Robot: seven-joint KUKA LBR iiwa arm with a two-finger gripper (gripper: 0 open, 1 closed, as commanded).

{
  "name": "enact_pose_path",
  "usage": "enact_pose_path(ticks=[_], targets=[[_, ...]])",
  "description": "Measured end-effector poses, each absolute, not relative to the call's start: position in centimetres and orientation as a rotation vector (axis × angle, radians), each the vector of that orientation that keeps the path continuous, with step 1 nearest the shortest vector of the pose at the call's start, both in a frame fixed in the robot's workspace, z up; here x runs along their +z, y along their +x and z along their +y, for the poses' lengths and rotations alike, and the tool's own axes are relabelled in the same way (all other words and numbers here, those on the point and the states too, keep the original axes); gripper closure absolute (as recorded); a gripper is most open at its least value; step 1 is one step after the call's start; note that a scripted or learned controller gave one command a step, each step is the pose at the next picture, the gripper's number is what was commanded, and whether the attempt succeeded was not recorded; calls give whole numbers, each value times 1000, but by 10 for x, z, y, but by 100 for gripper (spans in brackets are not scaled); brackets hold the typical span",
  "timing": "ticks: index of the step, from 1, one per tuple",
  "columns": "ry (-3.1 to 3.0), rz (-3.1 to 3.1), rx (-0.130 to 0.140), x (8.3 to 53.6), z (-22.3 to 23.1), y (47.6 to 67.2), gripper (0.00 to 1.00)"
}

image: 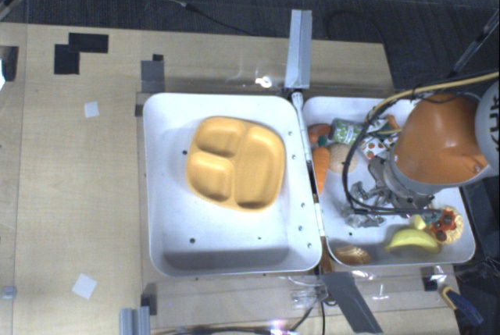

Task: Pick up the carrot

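Observation:
The carrot (321, 168) is an orange, elongated piece lying along the left wall of the right bin (469, 251), pointing toward the near side. My gripper (366, 207) hangs low over the middle of that bin, to the right of the carrot and a short way apart from it. The arm's orange band (437, 140) and looped cables cover most of the gripper from above. Nothing orange shows at its tip.
The left bin (168, 193) holds a yellow compartment plate (234, 162). In the right bin lie a green packet (344, 130), a banana (412, 240), a pizza-like toy (445, 222) and a brown bread piece (351, 254). A metal divider (310, 169) separates the bins.

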State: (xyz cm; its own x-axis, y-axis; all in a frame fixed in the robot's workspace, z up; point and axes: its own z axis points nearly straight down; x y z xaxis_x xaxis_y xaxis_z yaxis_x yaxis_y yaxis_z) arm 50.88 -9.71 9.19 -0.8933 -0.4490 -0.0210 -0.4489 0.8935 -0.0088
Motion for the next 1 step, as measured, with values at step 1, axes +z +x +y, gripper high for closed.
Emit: enact_pose_path(ticks=[1], targets=[[-968, 2968, -20, 92, -86, 513, 100]])
